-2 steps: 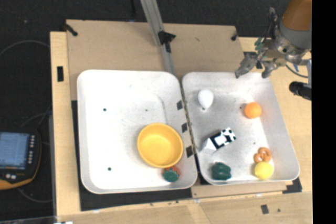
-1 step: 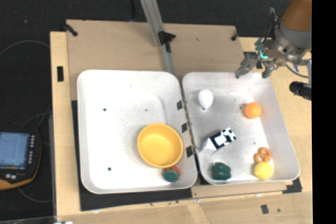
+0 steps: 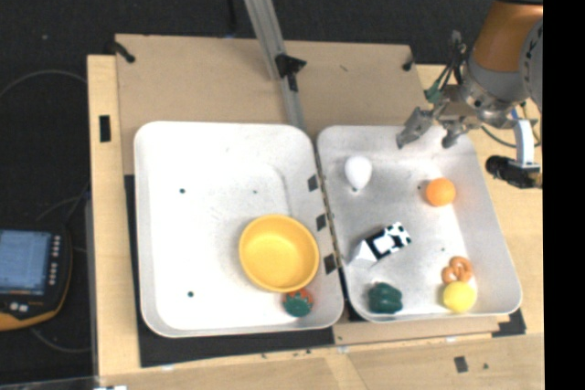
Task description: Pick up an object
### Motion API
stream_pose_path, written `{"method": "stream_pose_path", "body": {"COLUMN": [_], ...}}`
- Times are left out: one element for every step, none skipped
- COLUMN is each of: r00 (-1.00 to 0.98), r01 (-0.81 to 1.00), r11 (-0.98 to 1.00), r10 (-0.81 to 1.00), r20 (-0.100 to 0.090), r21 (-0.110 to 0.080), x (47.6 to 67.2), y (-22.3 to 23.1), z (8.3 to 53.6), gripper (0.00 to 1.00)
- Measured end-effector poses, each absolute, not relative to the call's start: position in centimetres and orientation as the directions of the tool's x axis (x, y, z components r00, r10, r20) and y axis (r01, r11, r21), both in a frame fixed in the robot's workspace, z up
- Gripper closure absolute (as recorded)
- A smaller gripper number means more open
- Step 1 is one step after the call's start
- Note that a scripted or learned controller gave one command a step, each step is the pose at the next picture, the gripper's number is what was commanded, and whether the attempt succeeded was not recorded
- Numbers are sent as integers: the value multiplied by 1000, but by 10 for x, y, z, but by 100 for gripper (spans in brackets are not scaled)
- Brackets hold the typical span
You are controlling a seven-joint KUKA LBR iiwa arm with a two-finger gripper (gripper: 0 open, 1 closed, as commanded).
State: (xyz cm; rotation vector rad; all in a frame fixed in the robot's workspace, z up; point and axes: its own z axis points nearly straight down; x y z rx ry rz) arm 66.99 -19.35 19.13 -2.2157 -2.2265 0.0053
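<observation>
The gripper [image 3: 430, 131] hangs over the far right corner of the right bin [image 3: 484, 196], its two fingers spread apart with nothing between them; above it the grey wrist runs up into the orange band of the arm [image 3: 501, 36], which comes in from the right. Nearest to it in that bin, toward the near side, lies an orange ball [image 3: 440, 192]; a white egg-shaped thing [image 3: 357, 171] sits to the left of the ball, close to the bin's left wall. Nearer to the front, a black-and-white patterned block [image 3: 384, 243] lies about midway across the bin; a dark green lump [image 3: 385, 297] sits by the front wall; in the front right corner a small orange pretzel-like piece [image 3: 456, 269] rests just beside a yellow ball [image 3: 458, 295]. The left bin [image 3: 201, 187] touches the right one along the middle; it holds a yellow bowl [image 3: 279, 252], upright, near its front right part, and a small green and red toy [image 3: 298, 301] just in front of the bowl, against the front wall. Both bins sit on the table [image 3: 183, 87]; a metal pole [image 3: 260, 14] slants up from behind the bins; a handheld control unit [image 3: 32, 277] with a blue screen lies off the table to the far left.
</observation>
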Motion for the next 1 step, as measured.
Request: {"method": "stream_pose_path", "body": {"r00": [-6], "r01": [1000], "r11": [6], "r10": [1000], "r20": [-1], "r21": [-5], "x": [669], "y": [-192], "z": [128], "gripper": [0]}}
